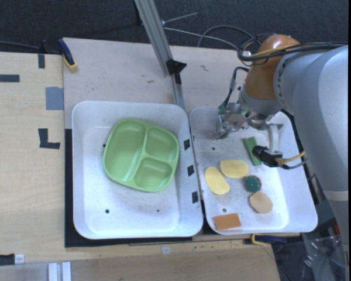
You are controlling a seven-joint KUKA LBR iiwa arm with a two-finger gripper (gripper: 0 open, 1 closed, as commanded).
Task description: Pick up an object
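The gripper (224, 129) hangs low at the 11 o'clock corner of the right bin (298, 215); I cannot tell its grip. The yellow pieces (217, 180), green ball (253, 184), tan disc (261, 202) and orange block (227, 221) lie toward 5 o'clock from it. A green plate (141, 154) sits in the left bin (88, 215).

Glossy green plastic tray (142, 155) — smooth white bins (88, 215), wooden bench (23, 127)

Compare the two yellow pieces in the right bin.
The upper yellow piece lies wider than tall; the lower yellow piece slants downward to the right. The upper sits nearer the green block; the lower nearer the bin's left wall. Both are flat, rounded, pale yellow, and touch.
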